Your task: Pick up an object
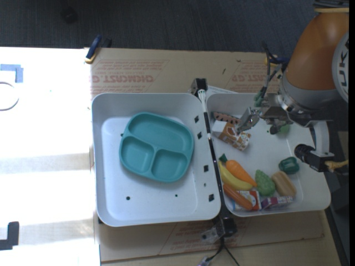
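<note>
Pickup not yet done, judging by the frame: gripper (248,121) is seen low in the right bin (310,198), fingers spread and empty, tips just above the small brown-and-white packet (234,137), which lies on the bin floor near the divider. Mirrored red print is seen on the cardboard (130,71) under the bins, unreadable; a partial "UK" is seen on the arm (327,49).
</note>
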Controlling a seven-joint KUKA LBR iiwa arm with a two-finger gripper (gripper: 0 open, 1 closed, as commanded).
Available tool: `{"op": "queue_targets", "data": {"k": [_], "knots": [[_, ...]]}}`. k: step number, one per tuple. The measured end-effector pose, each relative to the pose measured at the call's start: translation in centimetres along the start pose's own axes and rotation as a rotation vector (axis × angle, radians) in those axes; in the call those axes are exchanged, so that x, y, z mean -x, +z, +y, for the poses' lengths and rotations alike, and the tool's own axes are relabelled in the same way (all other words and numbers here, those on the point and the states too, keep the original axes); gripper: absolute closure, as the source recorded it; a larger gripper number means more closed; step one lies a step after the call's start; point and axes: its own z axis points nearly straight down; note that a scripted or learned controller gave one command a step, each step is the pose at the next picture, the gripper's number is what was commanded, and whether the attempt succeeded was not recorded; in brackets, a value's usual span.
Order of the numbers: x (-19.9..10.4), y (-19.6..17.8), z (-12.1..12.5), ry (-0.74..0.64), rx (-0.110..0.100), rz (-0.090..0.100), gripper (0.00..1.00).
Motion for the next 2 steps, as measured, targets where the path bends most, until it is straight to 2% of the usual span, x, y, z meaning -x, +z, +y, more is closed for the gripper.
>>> {"op": "queue_targets", "data": {"k": [1, 2], "knots": [[-1.5, 7.2, -2.5, 0.005, -0.002, 0.001, 0.00], [-3.3, 7.2, -6.4, 0.006, -0.002, 0.001, 0.00]]}}
